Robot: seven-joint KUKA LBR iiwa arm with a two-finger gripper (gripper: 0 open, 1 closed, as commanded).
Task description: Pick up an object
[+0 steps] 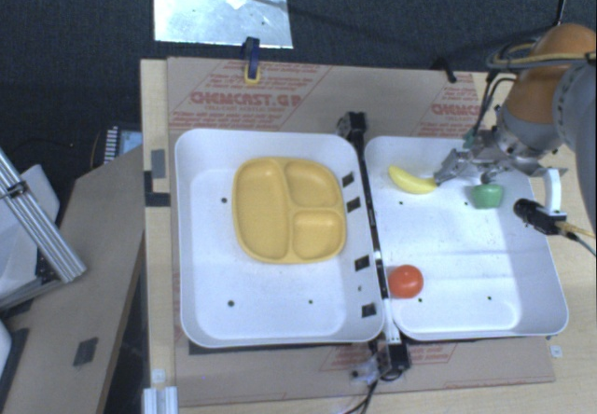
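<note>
Gripper [459, 165] — banana [411, 181] just beside

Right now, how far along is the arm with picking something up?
Nothing looks picked yet. The banana, green object and orange-red ball all lie on the right bin floor. In hand: the gripper is low between the banana and green object. Left: gripping one and lifting it.

A divided plate [287, 209] lies in the left bin [201, 310]; banana [411, 181], pepper [486, 195] and tomato [405, 281] in the right bin [485, 310]
</note>
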